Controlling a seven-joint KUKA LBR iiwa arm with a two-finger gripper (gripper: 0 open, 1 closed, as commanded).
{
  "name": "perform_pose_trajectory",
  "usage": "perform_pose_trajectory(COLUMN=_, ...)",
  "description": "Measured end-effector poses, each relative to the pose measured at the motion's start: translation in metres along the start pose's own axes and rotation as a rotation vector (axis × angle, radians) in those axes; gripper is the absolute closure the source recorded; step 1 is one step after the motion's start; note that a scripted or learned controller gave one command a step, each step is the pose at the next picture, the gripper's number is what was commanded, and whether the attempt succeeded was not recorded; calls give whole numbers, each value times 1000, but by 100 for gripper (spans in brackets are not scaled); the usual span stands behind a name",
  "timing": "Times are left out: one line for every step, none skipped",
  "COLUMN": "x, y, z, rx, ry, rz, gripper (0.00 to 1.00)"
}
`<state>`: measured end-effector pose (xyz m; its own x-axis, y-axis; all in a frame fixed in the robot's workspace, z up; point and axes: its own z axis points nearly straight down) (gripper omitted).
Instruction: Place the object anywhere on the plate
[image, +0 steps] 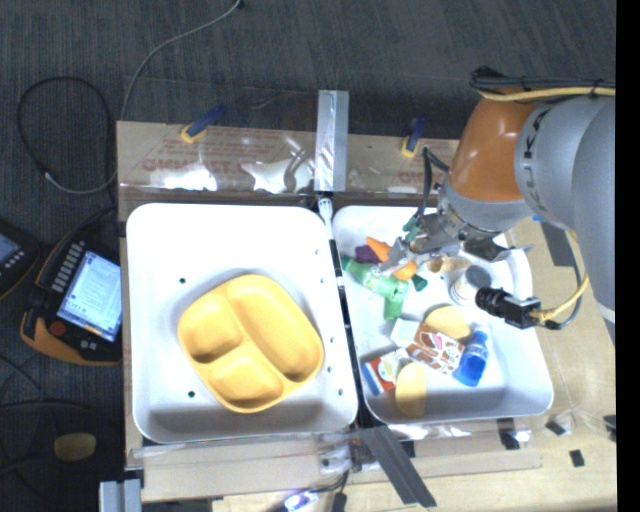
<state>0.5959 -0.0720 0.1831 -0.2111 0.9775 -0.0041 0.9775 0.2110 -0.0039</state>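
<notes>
Crowding the right bin (535, 395): green bottle (380, 281), blue bottle (473, 359), yellow pieces. Gripper (432, 238) at its 12 o'clock; grip state cannot be told. Plate (250, 341) occupies left bin (160, 240).

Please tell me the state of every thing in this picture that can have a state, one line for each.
Yellow plate: lies flat in the left bin, nothing on it.
Claw: low over the right bin, among the clutter; grasp unclear.
Green bottle: lying on its side in the right bin.
Blue bottle: lying down, cap on.
Handheld screen: lit, on the floor left of the bench.
</notes>
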Motion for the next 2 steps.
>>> perform_pose_trajectory(x=93, y=-41, z=0, rx=0, ry=5, rz=25, gripper=100)
perform_pose_trajectory(x=72, y=-3, z=-106, rx=-4, ry=2, rz=-150, gripper=100)
